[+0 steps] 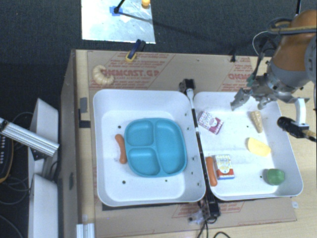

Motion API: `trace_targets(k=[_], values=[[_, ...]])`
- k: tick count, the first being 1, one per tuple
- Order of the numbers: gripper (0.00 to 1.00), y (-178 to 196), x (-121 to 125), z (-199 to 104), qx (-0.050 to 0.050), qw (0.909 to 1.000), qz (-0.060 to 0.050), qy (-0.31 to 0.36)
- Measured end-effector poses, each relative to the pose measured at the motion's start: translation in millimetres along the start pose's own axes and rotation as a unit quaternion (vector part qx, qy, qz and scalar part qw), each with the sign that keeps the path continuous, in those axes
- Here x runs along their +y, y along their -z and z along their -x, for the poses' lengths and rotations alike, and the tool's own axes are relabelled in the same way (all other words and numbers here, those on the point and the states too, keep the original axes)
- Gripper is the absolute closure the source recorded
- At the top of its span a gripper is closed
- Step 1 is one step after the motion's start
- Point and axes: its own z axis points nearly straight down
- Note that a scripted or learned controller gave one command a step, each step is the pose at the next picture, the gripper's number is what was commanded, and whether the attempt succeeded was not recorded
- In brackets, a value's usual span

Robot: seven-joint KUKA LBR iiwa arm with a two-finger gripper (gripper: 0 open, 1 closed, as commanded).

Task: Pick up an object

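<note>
My gripper (250, 101) hovers over the far edge of the right bin (292, 155), its two fingers spread apart and open with nothing between them. Below it in that bin lie a pink and white carton (209, 122), a beige cone-shaped piece (256, 121), a yellow lump (258, 147), a green ball (274, 176), a small red and yellow box (224, 166) and an orange sausage (211, 170). The cone is the closest thing to the fingers, just in front of them.
The left bin (106, 133) holds a blue divided tray (154, 147) and a second orange sausage (121, 148) beside it. A ridge (194, 128) separates the two bins. Behind the bins, cardboard carries a pale ring-shaped thing (102, 74) and a blue-yellow clip (134, 50).
</note>
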Motion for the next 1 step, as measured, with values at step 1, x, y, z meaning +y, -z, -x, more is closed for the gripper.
trace_targets(k=[1], values=[[0.00, -123.7, -6.7, -24.6, 0.000, 1.0000, 0.003, 0.000]])
